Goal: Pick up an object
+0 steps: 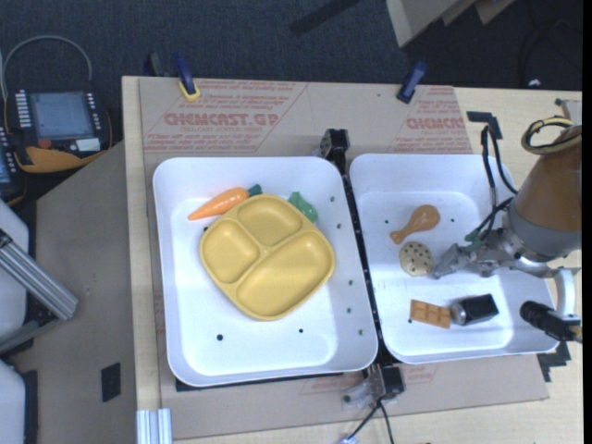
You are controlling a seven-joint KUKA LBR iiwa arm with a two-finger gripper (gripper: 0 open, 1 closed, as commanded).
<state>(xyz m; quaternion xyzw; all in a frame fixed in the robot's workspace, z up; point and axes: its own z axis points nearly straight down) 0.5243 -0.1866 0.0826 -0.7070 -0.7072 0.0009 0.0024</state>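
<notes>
on my feed the left bin (176, 276) holds a yellow divided plate (266, 255) at centre-left of the frame, with a toy carrot (217, 203) and something green (304, 207) at its upper edge. in the right bin (398, 340) i see a drumstick (415, 223), a speckled round piece (416, 259), a brown wafer (430, 314) and a dark block (474, 309). the gripper (455, 260) sits just right of the speckled piece; i cannot tell its state.

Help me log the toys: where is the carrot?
The carrot lies in the left bin, near its far edge, touching the yellow divided plate.
</notes>
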